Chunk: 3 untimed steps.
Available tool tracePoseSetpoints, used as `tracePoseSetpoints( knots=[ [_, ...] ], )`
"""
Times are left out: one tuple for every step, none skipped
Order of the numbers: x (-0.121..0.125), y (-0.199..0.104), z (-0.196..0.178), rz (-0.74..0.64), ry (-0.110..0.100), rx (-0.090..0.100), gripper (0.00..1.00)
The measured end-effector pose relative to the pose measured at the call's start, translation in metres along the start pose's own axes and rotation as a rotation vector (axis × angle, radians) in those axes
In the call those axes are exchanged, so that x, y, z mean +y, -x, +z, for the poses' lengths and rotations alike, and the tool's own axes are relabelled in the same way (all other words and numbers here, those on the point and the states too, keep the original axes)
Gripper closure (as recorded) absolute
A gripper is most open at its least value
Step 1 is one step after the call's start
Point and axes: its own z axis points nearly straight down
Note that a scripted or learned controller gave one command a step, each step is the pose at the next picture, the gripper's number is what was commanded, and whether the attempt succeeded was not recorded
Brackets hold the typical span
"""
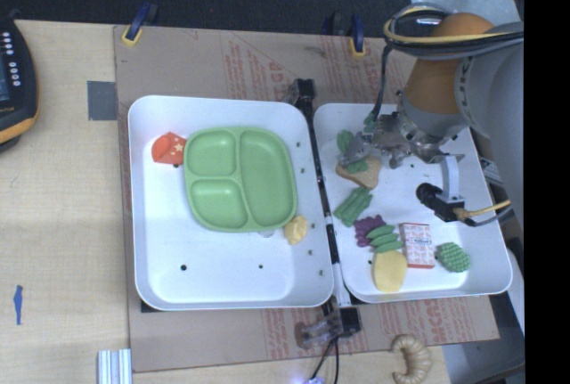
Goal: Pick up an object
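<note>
My gripper is low in the back left part of the right bin, on the grey arm with the orange band. It sits directly over a small green toy and a tan bread slice; whether it touches either I cannot tell. Closer to the front of this bin lie a green pickle, purple grapes, a green pea pod, a yellow fruit, a red and white box and a green leafy piece.
The left bin holds a green divided plate, a red toy at its back left and a small yellow piece near the divider. A black cable loop hangs from the wrist over the right bin.
</note>
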Motion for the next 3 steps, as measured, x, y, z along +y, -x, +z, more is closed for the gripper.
tracePoseSetpoints(
  knots=[
    [0.029,-0.013,-0.001,-0.001,0.003,0.0,0.0],
    [-0.008,-0.012,-0.002,0.002,0.002,-0.002,0.0],
    [-0.014,-0.01,-0.001,0.001,0.002,-0.001,0.0]
  ],
)
